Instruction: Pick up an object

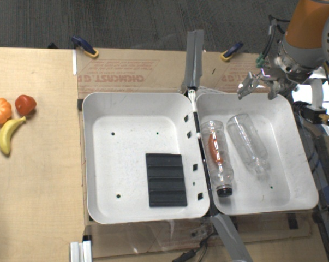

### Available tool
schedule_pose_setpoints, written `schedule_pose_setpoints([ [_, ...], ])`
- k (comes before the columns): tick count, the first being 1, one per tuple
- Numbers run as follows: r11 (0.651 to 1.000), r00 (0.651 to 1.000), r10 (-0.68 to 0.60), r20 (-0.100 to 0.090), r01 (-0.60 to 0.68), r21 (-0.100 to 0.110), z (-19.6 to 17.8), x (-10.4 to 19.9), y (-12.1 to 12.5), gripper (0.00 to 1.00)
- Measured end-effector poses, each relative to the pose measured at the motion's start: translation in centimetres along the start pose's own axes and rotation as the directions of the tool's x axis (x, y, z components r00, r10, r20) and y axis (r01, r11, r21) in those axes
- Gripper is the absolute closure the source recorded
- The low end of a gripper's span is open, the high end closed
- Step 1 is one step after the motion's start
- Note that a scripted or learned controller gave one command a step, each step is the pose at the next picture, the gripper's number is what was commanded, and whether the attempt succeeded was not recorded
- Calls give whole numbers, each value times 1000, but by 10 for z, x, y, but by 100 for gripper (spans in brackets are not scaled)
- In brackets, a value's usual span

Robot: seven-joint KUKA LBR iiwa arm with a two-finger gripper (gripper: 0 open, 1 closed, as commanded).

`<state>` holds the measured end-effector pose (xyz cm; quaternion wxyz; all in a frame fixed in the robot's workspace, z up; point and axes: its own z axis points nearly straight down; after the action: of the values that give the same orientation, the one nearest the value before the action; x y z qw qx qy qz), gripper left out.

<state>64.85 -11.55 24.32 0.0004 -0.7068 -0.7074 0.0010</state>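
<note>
Camera view: gripper (pixel 261 86) is hovering over the right bin's (pixel 295 201) far edge, fingers spread apart, gripping nothing. Two clear bottles (pixel 217 157) (pixel 248 144) are lying inside, toward its left side.

Arm, grey with orange band: enters from upper right, wrist angled down-left. Gripper (pixel 258 88): two fingers spread apart, nothing between them.

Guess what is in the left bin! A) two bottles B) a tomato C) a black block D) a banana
C: a black block lies flat in the left bin; the two bottles are in the right bin, and the banana sits out on the bench.
</note>
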Motion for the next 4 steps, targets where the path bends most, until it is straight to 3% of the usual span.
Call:
schedule_pose_setpoints([
  [1, 994, 994, -112, -1, 112, 2, 117, -33, 9, 0],
  [2, 979, 979, -202, 0, 202, -1, 152, -53, -18, 0],
  [3, 999, 999, 35, -1, -35, -1, 122, -49, -41, 0],
  [4, 997, 997, -78, -1, 78, 0, 152, -53, -60, 0],
])
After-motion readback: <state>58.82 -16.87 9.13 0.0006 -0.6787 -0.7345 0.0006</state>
